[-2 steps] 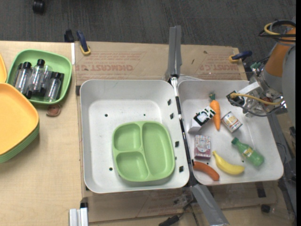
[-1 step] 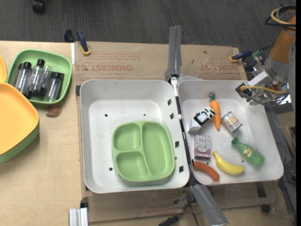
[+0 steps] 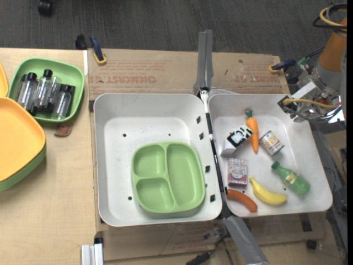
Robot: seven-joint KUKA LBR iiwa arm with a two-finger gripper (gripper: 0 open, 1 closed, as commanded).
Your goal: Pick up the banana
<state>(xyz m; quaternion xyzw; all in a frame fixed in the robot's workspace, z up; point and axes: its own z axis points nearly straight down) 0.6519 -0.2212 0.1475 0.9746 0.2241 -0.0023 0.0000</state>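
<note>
The yellow banana (image 3: 267,194) lies near the front edge of the right bin (image 3: 317,164), between a red sausage (image 3: 241,199) and a green bottle (image 3: 290,179). My gripper (image 3: 319,110) hangs over the bin's far right rim, well behind the banana and apart from it. Nothing shows between its fingers.
The right bin also holds a carrot (image 3: 252,132), a small can (image 3: 271,143), a pink box (image 3: 237,171) and a black-and-white item (image 3: 239,136). In the left bin (image 3: 110,148) sits a green divided plate (image 3: 168,176). A green tray of bottles (image 3: 47,90) and orange plates (image 3: 16,142) stand at far left.
</note>
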